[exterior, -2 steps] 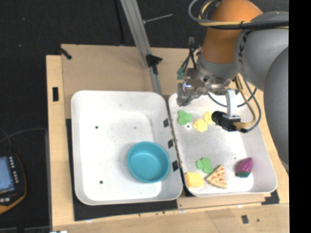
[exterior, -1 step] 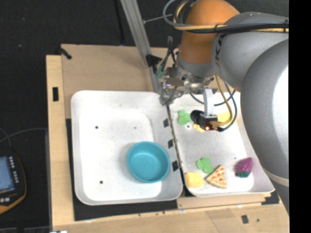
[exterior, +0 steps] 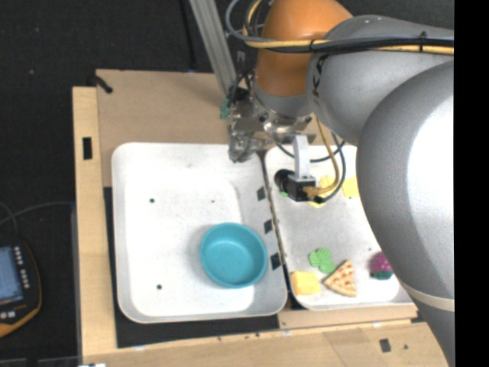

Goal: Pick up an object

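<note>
A blue bowl stands in the left bin, toward its front right. In the right bin lie a green toy, a yellow block, a pizza slice toy and a purple toy, all near the front edge. A yellow piece peeks out from under the arm further back. My gripper hangs at the back right corner of the left bin, by the divide between the bins, far from the bowl and the toys. Nothing shows in its grasp.
The big grey arm covers most of the right bin's back and right side. A black cabled part hangs from the wrist over the right bin. A slanted metal rail stands behind the bins. A pendant lies at far left.
</note>
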{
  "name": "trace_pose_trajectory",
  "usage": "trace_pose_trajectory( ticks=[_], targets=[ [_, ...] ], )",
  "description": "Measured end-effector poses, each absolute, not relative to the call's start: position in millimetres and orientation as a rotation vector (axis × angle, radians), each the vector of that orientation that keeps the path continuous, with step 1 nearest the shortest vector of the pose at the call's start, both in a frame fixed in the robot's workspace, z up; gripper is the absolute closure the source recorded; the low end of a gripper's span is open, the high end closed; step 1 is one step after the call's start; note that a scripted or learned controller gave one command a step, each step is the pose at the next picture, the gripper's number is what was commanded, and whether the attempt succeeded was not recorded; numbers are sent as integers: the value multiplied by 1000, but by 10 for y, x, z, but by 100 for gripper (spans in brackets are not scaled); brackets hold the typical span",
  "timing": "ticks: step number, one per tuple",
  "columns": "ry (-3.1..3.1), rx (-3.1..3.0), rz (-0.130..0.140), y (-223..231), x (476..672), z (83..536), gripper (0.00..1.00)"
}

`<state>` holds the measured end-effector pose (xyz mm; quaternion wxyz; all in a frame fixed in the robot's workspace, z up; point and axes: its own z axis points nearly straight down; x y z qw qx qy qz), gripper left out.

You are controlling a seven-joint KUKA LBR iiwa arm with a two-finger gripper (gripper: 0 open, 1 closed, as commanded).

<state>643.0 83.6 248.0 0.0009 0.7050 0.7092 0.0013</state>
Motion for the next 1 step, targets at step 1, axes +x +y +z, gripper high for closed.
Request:
trace_pose_trajectory(
  ticks=[1],
  targets=[
    [2223,2216,0,804,6429,2480,0]
  ],
)
